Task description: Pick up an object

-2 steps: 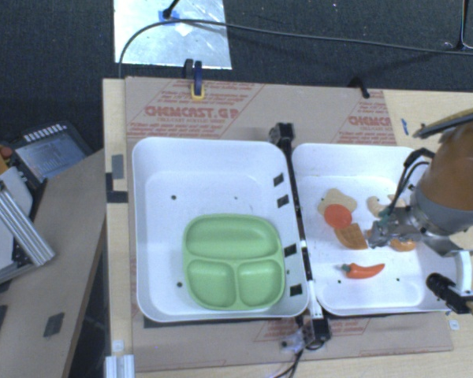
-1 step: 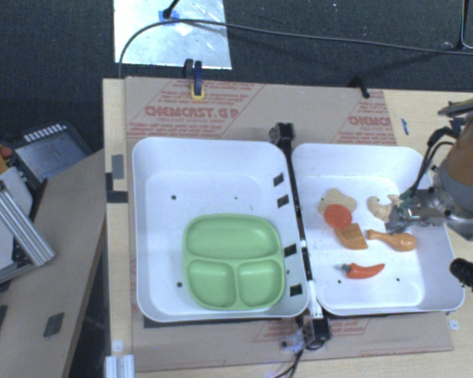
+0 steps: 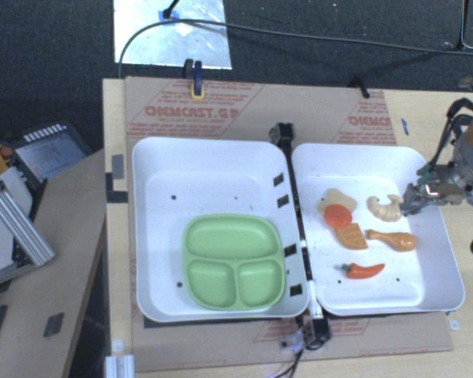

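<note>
The shrimp sits in the right bin, at about 2 o'clock from the tomato and just above the chicken leg. The gripper is right at its 3 o'clock side, can't tell its state honestly. Biggest risk imo: it nudges the curved shrimp away or clips the leg, since everything's bunched up.

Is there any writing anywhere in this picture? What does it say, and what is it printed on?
"CHEMCAST GP": red print on the brown paper-covered sheet under the two white bins, left of centre.
The same red print repeats at the sheet's upper right, running at a slant; too blurred to read surely.
Grey device with a screen, far left: any markings too small to read.
</note>
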Controlling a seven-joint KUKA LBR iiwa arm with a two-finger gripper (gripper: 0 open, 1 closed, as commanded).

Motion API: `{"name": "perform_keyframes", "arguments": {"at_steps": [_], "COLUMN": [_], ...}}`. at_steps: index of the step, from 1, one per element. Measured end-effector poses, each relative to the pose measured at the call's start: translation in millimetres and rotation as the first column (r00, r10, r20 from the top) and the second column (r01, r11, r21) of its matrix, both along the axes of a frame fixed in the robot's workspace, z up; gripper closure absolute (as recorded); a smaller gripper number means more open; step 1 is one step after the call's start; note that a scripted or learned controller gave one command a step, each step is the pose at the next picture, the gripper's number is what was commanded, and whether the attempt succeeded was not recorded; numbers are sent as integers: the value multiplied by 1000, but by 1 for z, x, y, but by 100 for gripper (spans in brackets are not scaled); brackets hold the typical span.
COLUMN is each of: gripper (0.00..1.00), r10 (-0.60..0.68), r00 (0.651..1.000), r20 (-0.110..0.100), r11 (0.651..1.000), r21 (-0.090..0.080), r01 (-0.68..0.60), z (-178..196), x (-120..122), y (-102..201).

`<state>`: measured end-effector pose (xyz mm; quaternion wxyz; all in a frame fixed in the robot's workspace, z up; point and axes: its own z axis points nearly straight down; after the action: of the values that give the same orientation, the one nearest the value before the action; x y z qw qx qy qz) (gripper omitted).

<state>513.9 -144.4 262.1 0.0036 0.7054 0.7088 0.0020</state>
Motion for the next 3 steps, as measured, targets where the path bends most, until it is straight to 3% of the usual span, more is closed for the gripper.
{"name": "perform_keyframes", "arguments": {"at_steps": [3], "gripper": [100], "r10": [4], "r00": [1000], "r20": [-7], "r11": [1000], "r21": [4], "r01": [-4], "z": [-20], "x": [-9], "y": [162]}}
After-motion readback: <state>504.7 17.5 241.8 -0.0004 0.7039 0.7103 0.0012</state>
